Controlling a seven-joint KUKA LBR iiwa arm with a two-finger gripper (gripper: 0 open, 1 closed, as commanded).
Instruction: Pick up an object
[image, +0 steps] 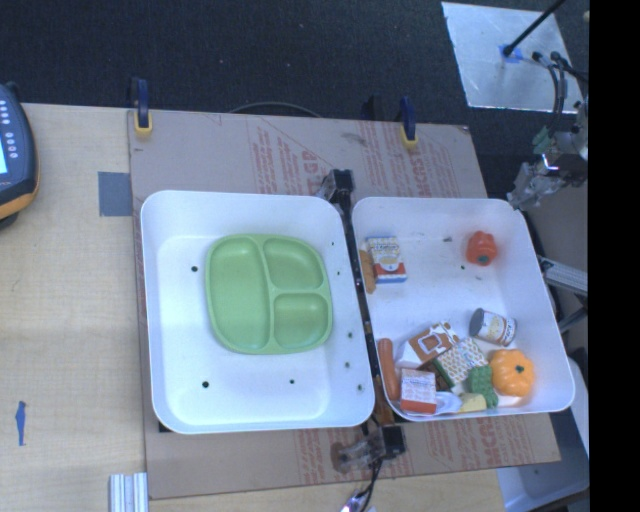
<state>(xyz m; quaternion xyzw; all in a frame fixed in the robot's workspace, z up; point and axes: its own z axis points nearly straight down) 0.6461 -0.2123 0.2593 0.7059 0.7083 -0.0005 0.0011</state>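
Note:
The right bin holds several small items. A red pepper-like piece lies at its far right and a small printed box at its far left. A little can rests on its side near the right wall. In the near corner an orange pumpkin, a green piece, a red packet and a brown-and-white packet are crowded together. My gripper shows as a grey part with cables at the right edge, outside the bin's far right corner and above no item.
The left bin holds a green divided plate. An orange stick and a brown one lie along the right bin's left wall. Clamps hold the cardboard at the back. A handheld device sits far left.

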